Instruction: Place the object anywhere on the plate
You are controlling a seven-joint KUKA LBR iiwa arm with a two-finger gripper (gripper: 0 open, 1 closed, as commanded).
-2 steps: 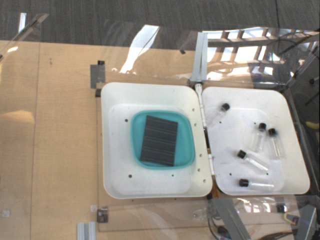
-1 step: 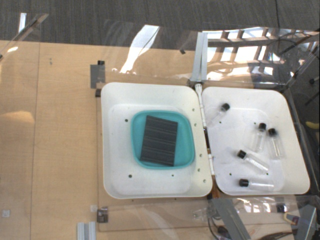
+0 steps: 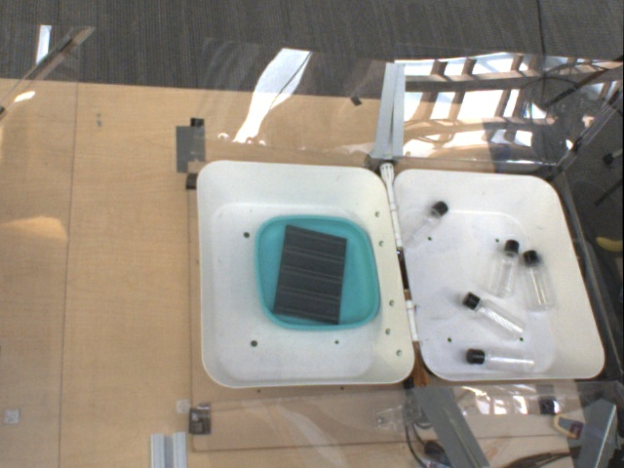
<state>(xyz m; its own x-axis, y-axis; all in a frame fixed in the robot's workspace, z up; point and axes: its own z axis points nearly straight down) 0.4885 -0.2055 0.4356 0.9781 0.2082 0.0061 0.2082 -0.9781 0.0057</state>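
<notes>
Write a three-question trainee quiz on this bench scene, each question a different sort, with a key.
1. True or false: the dark ribbed block lies on the teal plate.
2. Multiple choice: how many clear vials with black caps lie in the right bin? A) three B) five C) eight
3. Fill in: the teal plate sits in the ____ bin.

Key:
1. True. The block rests flat on the plate, within its rim.
2. B. Five vials, for example one near the top and one at the bottom.
3. Left.

Bright, sharp; glare streaks up top
</notes>
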